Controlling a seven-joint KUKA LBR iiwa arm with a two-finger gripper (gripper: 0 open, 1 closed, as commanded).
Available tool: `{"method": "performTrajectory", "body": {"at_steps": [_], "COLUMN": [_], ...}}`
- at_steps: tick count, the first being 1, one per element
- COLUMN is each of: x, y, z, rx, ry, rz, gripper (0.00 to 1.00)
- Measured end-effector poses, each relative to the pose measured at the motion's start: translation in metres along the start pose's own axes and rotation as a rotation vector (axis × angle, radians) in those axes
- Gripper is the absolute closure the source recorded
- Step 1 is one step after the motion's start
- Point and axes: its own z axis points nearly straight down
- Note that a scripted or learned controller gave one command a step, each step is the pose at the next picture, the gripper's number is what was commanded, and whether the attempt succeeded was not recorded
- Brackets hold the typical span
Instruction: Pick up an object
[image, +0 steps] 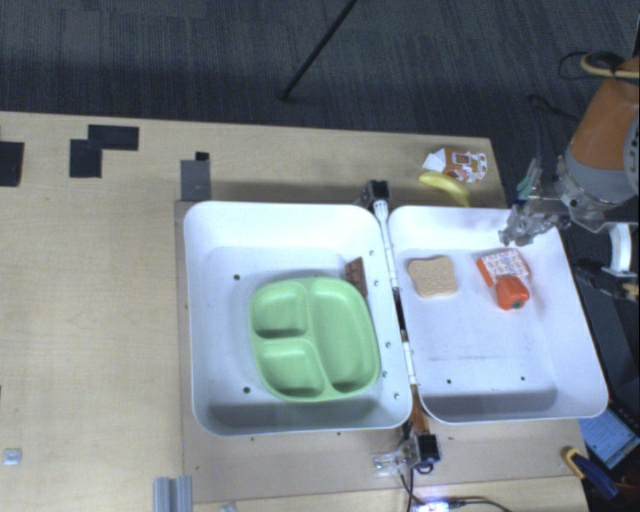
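In the right bin (500, 390) a tan slice of bread (432, 277) lies near the back left. To its right lies an orange-red item (506, 281) with a white patterned top. My gripper (518, 230) hangs over the bin's back right corner, just above and behind the orange-red item, with nothing seen in it. The grey arm with its orange band (605, 130) comes in from the right.
The left bin (215, 300) holds a green divided plate (313, 337) and a small brown piece (354, 270) by its right wall. Behind the right bin, on the bench, lie a yellow banana-like item (442, 183) and a small packet (465, 163). Cables run at the front edge.
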Motion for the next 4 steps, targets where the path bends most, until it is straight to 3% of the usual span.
{"method": "performTrajectory", "body": {"at_steps": [1,2,3,4], "x": [0.001,0.03,0.029,0.029], "y": [0.0,0.005,0.007,0.006], "z": [0.001,0.074,0.061,0.061], "rx": [0.003,-0.004,-0.01,-0.009], "ry": [0.001,0.0,-0.005,-0.004], "rz": [-0.001,-0.001,-0.006,-0.007], "gripper": [0.0,0.0,1.0,0.0]}}
